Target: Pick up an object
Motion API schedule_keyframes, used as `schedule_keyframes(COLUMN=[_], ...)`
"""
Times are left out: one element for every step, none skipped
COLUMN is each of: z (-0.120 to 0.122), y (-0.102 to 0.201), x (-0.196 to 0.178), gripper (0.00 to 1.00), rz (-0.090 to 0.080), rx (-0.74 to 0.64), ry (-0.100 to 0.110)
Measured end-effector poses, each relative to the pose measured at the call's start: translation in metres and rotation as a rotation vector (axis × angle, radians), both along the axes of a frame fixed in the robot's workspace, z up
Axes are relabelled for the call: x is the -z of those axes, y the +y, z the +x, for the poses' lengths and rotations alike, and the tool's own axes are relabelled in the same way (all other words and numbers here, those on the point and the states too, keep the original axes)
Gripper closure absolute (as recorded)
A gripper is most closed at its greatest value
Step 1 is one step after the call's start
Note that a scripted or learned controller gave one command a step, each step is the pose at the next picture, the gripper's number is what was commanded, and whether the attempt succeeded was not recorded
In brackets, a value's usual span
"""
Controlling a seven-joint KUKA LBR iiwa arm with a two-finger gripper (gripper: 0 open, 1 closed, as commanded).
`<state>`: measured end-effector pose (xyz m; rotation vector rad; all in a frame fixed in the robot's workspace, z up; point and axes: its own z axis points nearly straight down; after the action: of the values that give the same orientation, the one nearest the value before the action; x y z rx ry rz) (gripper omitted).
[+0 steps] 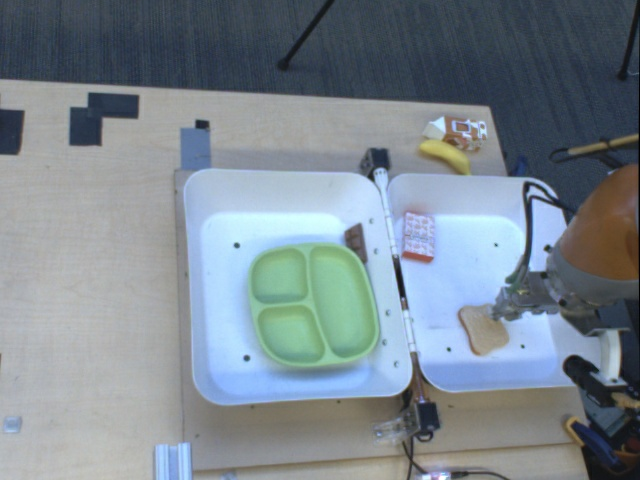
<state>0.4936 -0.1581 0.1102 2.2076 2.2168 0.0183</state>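
Note:
A tan slice of toast [484,332] lies flat near the front right of the right bin [450,268]. My gripper [510,304] is low in that bin, right at the toast's upper right edge, and its fingertips are too small and dark to read. A red and white packet [418,237] rests at the right bin's back left. In the left bin [220,268] sits a green divided plate [314,306], with a small brown piece [355,237] beside its back right corner.
A banana [444,154] and a small carton [460,129] lie on the bench behind the right bin. The arm's orange band [605,233] hangs over that bin's right rim. Cables and clips sit at the front edge between the bins.

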Motion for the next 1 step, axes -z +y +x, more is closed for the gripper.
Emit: schedule_keyframes(z=[-0.0001], y=[0.0000], x=[0.0001], gripper=[0.00], rz=[0.000], rx=[0.000], ry=[0.000])
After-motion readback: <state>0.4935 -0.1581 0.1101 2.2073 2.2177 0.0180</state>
